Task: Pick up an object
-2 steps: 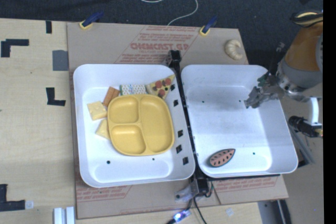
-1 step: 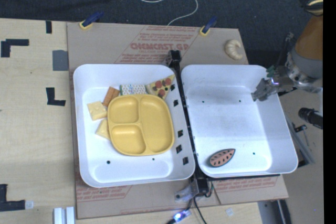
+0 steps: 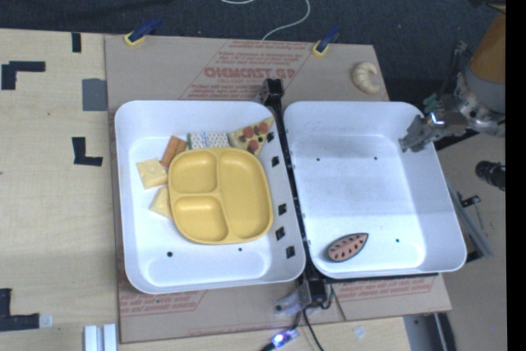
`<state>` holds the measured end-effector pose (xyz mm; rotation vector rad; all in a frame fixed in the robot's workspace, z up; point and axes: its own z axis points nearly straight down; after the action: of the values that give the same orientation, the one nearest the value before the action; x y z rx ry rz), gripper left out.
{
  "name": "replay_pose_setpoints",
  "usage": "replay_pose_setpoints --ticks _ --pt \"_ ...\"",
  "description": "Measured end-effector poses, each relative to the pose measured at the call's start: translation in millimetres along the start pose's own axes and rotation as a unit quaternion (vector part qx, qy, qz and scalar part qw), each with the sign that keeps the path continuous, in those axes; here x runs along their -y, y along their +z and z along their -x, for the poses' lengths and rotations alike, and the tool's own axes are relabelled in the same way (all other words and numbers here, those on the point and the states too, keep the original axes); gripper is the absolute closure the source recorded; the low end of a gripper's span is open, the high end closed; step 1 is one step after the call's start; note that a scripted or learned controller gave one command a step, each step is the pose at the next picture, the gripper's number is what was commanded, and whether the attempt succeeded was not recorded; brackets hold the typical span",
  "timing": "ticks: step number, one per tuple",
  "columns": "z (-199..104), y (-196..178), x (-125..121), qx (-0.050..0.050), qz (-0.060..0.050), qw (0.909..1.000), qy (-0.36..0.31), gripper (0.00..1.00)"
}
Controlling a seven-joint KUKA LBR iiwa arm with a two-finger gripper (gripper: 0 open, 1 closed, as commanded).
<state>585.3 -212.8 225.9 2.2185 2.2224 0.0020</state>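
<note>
Bins first: the left shallow white plastic bin (image 3: pixel 131 201) held a yellow divided plastic tray (image 3: pixel 220 195) over some flat food toys. The right white bin (image 3: pixel 427 177) had just a small brown leaf-shaped toy (image 3: pixel 348 247) near its front edge, probably light and stiff, best pinched across its narrow middle. Couldn't tell the gripper (image 3: pixel 417 136) state.

A single fixed camera is looking down on the tabletop (image 3: pixel 49 177) from above, tilting at a slant so the far edge is lying toward the top. It is sitting far enough back to be taking in both white bins whole: the left bin (image 3: pixel 131 201) and the right bin (image 3: pixel 427 210), side by side across the middle. The arm (image 3: pixel 485 86) is entering at the right edge, partly cropped.
</note>
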Motion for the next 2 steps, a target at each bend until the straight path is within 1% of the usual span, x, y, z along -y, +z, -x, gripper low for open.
replay_pose_setpoints --ticks 1,2 --pt "-50 11 20 -0.001 -0.003 1.0 -0.001 1.0" --pt "-110 6 34 -0.001 -0.002 1.0 -0.002 1.0"
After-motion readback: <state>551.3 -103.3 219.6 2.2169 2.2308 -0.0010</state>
